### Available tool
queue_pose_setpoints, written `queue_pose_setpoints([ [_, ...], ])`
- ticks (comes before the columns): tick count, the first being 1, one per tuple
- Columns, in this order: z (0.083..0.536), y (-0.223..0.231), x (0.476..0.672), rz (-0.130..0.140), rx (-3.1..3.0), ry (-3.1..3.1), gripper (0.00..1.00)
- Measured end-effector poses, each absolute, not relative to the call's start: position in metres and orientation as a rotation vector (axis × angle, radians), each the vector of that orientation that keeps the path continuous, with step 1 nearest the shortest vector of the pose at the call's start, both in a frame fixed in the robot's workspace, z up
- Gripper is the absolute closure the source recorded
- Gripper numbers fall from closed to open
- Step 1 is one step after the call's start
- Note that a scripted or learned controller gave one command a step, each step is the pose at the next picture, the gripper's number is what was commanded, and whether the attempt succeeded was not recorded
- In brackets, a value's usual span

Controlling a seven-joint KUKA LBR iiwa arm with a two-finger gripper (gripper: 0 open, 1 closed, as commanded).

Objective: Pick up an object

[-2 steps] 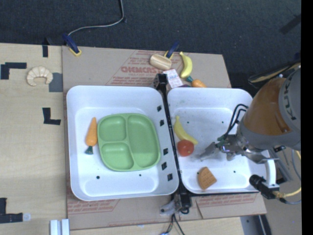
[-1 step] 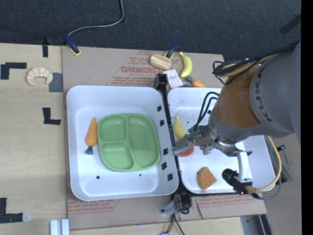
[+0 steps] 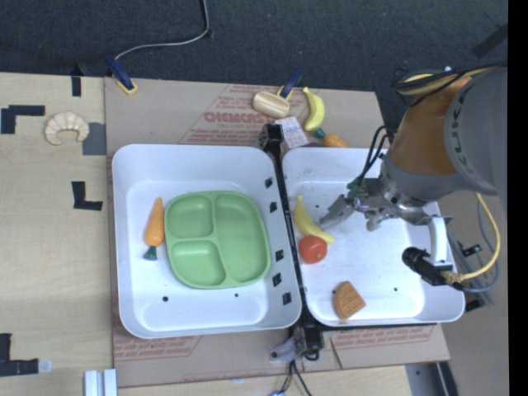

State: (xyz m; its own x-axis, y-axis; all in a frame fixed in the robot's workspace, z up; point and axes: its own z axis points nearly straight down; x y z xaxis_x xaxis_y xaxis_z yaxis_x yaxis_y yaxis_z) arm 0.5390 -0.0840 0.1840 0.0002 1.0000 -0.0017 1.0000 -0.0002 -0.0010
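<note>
In the right bin (image 3: 412, 304) a yellow banana (image 3: 308, 222) lies near the left wall, with a red tomato (image 3: 313, 249) touching its lower end. A brown bread slice (image 3: 348, 300) rests near the bin's front edge. My gripper (image 3: 353, 219) hangs over the middle of this bin, just right of the banana, open with nothing between its fingers. One finger (image 3: 334, 214) points toward the banana. The left bin (image 3: 132, 304) holds a green divided plate (image 3: 218, 239) and an orange carrot (image 3: 154, 223) beside the plate's left edge.
Behind the bins on the cardboard lie a bread roll (image 3: 271, 102), a second banana (image 3: 313, 110), a small packet (image 3: 290, 130) and an orange item (image 3: 334, 140). A croissant (image 3: 66, 127) sits on the bench at far left. The arm (image 3: 437, 139) covers the right bin's far right part.
</note>
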Motion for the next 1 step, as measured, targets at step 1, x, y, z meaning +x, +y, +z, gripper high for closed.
queue_pose_setpoints([
  [1,0.0912,-0.1078,0.4828,-0.003,2.224,2.223,0.0],
])
